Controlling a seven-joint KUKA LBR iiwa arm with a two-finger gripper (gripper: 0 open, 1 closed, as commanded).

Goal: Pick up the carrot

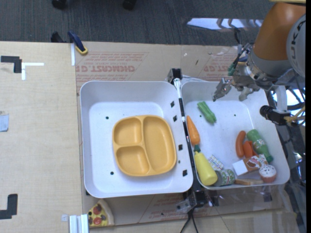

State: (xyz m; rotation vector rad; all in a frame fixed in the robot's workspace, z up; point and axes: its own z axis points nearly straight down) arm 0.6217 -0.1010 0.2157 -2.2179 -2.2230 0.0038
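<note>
The carrot lies in the right bin, tight against its left wall, orange body running roughly top to bottom with a small green tip at its lower end. Just below it stands a yellow squeeze bottle, and up and to the right lies a green pepper-like vegetable. The gripper hangs over the bin's far right corner, well apart from the carrot — its two fingers spread, nothing between them. The arm reaches in from the right, orange band above the wrist. Along the bin's right side sit a red sausage-shaped toy, a green bottle and a heap of small packaged items. The left bin holds a yellow divided plate — three compartments. A toy pizza slice lies on the bench below that bin.
</note>
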